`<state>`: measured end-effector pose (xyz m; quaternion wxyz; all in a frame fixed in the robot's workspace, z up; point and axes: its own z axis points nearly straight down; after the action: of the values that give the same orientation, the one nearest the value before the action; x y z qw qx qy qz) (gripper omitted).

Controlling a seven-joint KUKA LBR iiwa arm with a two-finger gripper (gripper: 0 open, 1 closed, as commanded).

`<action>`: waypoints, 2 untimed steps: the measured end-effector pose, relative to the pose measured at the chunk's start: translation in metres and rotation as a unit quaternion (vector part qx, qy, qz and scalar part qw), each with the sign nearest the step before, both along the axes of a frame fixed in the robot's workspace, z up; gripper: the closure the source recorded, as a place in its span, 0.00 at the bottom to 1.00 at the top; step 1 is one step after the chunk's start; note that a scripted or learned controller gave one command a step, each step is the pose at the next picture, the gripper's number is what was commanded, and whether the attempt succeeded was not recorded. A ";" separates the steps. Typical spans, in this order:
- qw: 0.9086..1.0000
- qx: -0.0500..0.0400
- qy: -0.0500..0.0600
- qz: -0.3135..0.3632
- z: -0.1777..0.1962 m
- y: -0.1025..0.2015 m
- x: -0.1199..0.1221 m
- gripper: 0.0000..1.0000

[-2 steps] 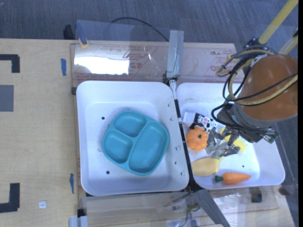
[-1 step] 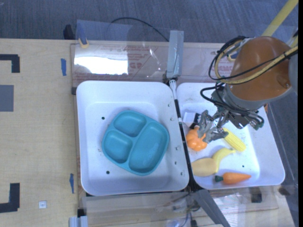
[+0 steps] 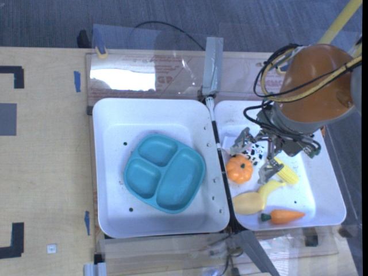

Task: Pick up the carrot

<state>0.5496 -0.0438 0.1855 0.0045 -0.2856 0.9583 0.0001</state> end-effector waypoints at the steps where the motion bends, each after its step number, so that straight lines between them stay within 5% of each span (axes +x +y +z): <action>1: 1.000 0.001 -0.005 -0.001 0.012 0.001 0.002 1.00; 2: 1.000 -0.001 -0.001 0.020 0.031 0.000 0.011 1.00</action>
<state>0.5606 -0.0437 0.2161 0.0053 -0.3048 0.9524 -0.0007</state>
